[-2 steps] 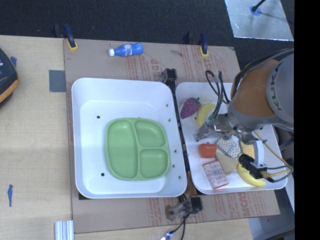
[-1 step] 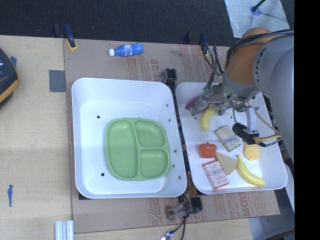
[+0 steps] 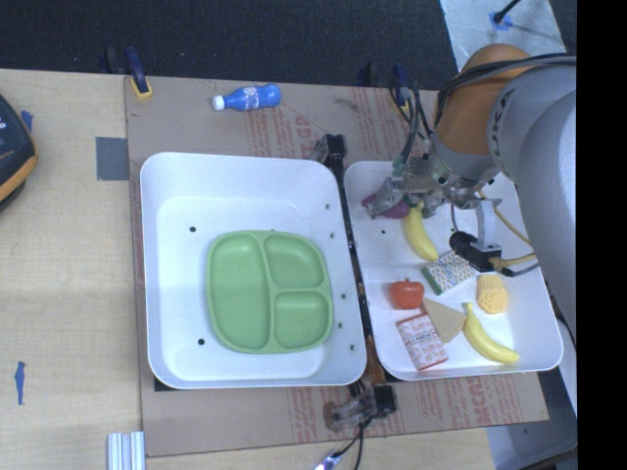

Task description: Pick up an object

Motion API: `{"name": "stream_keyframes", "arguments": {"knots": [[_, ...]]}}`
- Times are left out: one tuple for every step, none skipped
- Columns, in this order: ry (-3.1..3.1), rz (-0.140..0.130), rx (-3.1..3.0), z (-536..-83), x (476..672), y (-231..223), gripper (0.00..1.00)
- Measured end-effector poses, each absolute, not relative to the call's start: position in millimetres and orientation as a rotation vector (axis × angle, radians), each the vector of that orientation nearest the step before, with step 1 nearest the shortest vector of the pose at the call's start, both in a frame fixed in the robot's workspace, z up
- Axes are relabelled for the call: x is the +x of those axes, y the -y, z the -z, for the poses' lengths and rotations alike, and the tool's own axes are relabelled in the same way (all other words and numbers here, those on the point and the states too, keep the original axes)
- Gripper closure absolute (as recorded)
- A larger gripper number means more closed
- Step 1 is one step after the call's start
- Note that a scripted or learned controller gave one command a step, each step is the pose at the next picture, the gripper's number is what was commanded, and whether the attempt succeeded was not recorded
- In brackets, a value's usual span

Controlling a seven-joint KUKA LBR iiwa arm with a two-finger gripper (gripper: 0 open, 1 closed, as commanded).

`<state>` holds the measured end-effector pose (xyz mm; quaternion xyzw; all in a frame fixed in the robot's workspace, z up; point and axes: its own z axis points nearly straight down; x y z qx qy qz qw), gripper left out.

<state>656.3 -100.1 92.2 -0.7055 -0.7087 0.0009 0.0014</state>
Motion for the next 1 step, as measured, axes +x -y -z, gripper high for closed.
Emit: {"name": "stream_keyframes", "arguments": {"knots": [[2.224,-0.012,-2.208,-102.2,655.0,101.3,1.00]]}}
